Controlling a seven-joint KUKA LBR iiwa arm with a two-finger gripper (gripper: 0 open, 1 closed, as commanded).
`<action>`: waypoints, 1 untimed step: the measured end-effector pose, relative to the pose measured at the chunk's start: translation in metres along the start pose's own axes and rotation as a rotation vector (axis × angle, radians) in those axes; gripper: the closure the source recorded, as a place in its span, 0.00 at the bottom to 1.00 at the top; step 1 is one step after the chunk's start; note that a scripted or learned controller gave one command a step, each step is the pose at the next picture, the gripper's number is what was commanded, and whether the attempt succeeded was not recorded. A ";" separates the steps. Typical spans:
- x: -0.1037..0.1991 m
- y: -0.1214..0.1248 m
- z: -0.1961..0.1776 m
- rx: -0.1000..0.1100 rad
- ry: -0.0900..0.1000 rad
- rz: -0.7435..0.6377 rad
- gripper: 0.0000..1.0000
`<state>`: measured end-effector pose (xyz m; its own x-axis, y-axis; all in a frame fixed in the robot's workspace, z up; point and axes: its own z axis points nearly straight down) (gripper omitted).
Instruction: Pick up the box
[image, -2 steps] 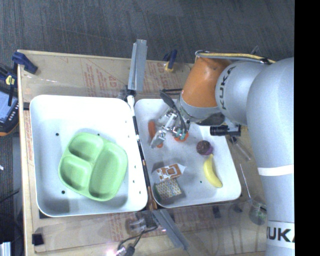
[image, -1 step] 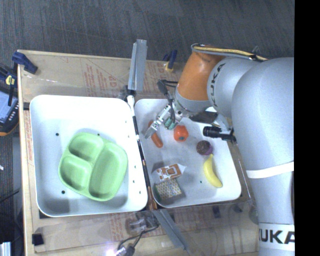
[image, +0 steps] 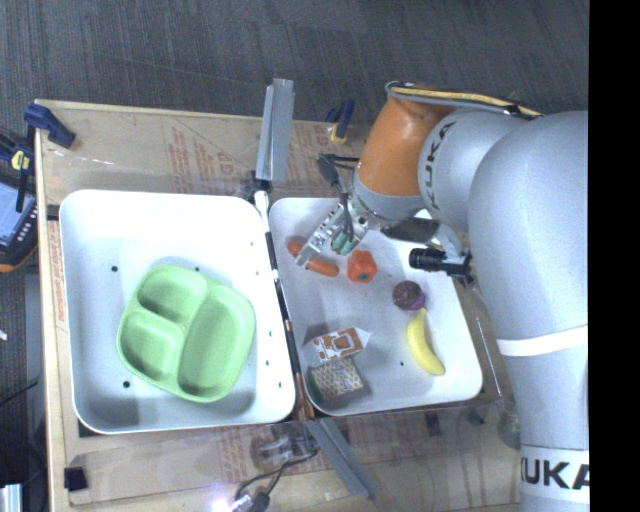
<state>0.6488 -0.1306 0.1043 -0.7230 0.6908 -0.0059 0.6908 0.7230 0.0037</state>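
The gripper (image: 334, 238) hovered at the back of the right bin (image: 455, 385), just above the carrot (image: 320, 267), and I cannot tell its state. The box (image: 336, 345) lay near the front wall, touching a packet (image: 336, 380). A green tray (image: 187, 332) sat in the left bin (image: 90, 225).

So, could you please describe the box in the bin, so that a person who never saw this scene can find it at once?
Look in the right white bin, the one the arm reaches into. Along its front edge, at the left corner, lie two flat things: the box is the white and orange carton. Just in front of it lies a darker patterned packet; the banana lies off to its right.
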 end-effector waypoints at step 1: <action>0.083 0.016 -0.089 0.005 0.006 0.177 1.00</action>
<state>0.5993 -0.0620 0.1927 -0.5904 0.8071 0.0002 0.8071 0.5904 -0.0003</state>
